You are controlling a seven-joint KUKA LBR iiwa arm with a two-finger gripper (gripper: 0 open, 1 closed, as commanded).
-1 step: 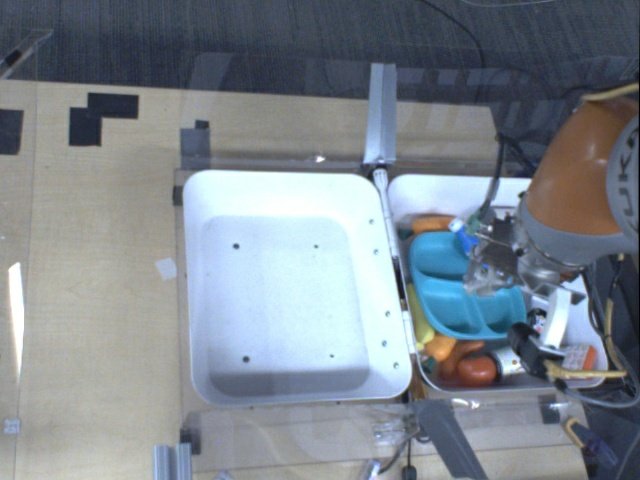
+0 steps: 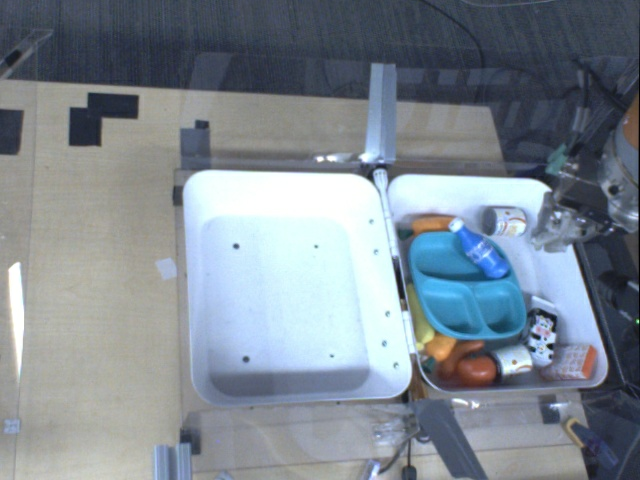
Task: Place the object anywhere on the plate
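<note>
Arm is reaching in from the right edge, grey wrist housing showing with a sliver of the orange band at the far right. Gripper [image 2: 556, 230] is hanging at the upper right, pointing down and left. Metal finger assembly is showing as a grey cluster; nothing is sitting between the fingers as far as can be seen.

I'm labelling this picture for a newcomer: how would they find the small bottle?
Look in the right-hand white bin, at the blue divided plate. The bottle lies tilted across its upper edge, the one clear blue item with a white cap.
</note>
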